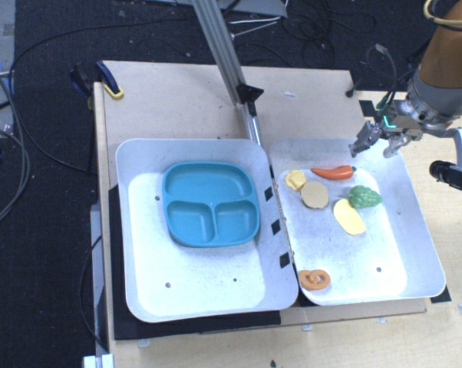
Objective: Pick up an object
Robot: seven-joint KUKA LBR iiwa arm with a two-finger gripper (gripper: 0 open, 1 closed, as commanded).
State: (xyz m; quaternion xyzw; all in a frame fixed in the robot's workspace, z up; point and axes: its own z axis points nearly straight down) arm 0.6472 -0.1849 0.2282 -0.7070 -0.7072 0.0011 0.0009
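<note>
spanning the bench, two white bins: the left bin [139, 282] bears a blue divided tray [212, 204], the right bin [400, 259] holds small food items. the orange-red pepper [332, 172] lies long axis left-right, just below-left of the gripper [378, 142], whose jaws stand apart, gripping nothing.

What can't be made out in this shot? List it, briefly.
- Tool: small and blurred in the camera view, so its finger state and any load are unreadable.
- Arm: cut off by the top and right edges.
- Small yellow piece beside the tan disc: too small to identify.
</note>
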